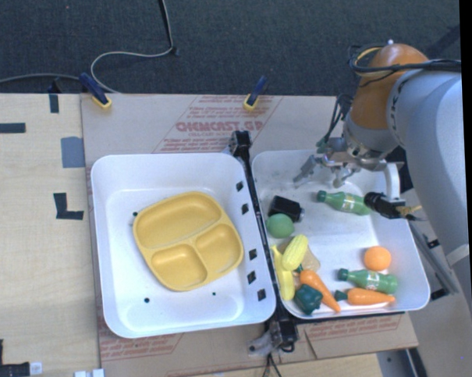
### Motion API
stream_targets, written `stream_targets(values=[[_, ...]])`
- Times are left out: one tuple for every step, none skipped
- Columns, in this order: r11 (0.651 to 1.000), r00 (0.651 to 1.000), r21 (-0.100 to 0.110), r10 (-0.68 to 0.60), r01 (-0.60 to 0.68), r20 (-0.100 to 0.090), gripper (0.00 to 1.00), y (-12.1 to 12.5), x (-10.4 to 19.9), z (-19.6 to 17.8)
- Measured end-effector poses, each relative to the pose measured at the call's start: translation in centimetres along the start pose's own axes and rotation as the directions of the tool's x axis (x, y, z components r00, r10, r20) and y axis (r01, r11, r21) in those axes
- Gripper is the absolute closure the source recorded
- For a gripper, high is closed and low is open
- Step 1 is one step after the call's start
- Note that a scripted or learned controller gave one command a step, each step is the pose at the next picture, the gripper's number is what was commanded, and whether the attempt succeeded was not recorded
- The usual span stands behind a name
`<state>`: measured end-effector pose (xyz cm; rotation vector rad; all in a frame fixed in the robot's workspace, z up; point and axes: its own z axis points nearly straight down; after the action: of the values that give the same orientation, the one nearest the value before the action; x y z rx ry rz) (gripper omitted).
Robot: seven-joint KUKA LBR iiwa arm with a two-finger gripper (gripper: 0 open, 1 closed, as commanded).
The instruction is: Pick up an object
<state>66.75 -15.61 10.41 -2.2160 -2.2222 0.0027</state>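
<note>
Arm (444,136) cut off at right edge.

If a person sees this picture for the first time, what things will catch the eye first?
First, the yellow tray with three compartments, lying alone in the left bin. Next, the bright toy food in the right bin: corn, carrots, an orange and two green bottles. The grey arm hangs over that bin's far side.
</note>
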Motion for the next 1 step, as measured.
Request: stream_targets(values=[[1.000, 1.000, -0.004, 0.003, -0.003, 0.003, 0.00, -6.04, -5.52, -6.87]])
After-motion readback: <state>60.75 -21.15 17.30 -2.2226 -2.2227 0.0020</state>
